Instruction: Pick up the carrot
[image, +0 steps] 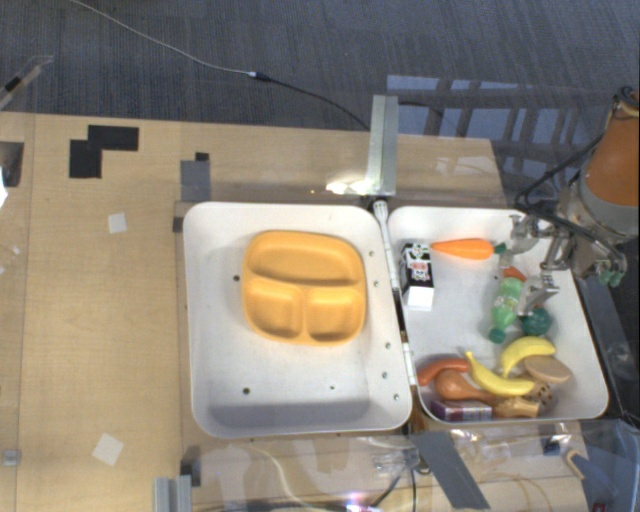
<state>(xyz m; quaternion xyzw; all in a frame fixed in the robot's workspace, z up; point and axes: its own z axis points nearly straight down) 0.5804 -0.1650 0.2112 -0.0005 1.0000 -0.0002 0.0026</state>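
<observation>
Near the far edge of the right bin (590, 405) lies one carrot (462, 248), pointing sideways, a small black-and-white carton (417, 273) just beside its tip. The gripper (533, 262) hangs over the bin's right side, close to the carrot's leafy end, fingers spread with nothing between them. One green bottle (505, 310) stands near them. Two bananas (510, 368) crowd the near right corner among other toys. One yellow divided plate (303, 286) occupies the left bin (215, 400).

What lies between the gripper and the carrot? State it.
In the camera view, bare white floor of the right bin: the carrot lies just left of the gripper, nothing in the short gap.
</observation>
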